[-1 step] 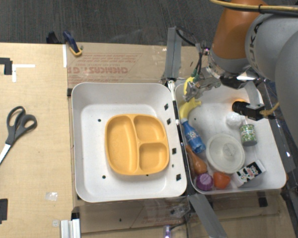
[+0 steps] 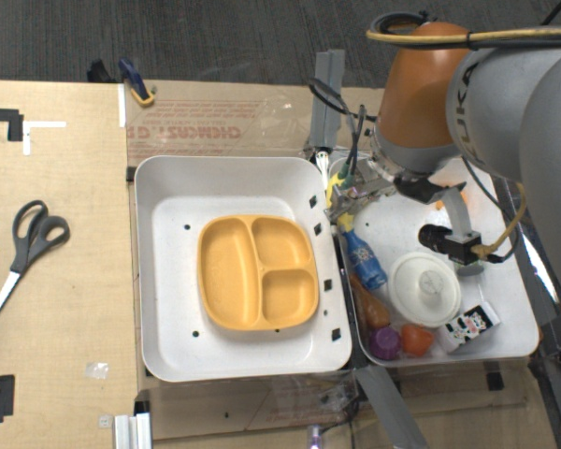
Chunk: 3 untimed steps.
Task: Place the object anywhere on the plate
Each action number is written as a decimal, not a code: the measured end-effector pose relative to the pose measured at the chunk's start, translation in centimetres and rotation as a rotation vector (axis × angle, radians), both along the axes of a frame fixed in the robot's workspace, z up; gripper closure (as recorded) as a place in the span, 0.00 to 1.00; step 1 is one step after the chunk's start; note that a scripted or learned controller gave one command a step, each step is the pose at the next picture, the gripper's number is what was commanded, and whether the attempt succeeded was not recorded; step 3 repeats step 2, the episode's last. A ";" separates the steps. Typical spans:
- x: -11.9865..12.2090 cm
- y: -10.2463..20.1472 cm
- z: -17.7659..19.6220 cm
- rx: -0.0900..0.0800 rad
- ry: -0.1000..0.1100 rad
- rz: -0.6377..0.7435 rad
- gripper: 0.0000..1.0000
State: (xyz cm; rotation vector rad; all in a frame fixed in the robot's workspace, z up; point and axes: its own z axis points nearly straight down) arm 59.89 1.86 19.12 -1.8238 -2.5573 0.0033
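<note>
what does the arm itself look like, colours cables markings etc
The arm is a thick, rounded grey casing with a glossy orange band above the wrist and dark lettering on the grey shell beside it. A yellow-and-black cable runs across the top of the band, and thin dark wires hang by the wrist. The gripper is a small dark metal assembly.

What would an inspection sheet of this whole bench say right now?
Surface: wooden bench bearing two white bins, left bin and right bin.
Job's things: yellow divided plate in left bin; blue bottle, white lid, purple piece, orange piece in right bin.
Clutter: scissors on bench.
Grippers: tool low at right bin's upper left corner; grip unclear.
Cables: black wires along wrist.
Surroundings: dark floor.
</note>
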 end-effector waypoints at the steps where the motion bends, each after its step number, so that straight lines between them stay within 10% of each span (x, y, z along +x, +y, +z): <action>1: -3.8 12.3 -0.6 0.000 0.002 -0.133 1.00; 2: -3.7 12.3 -0.6 -0.001 0.001 -0.133 0.00; 3: -3.7 12.3 -0.6 -0.001 0.001 -0.133 0.00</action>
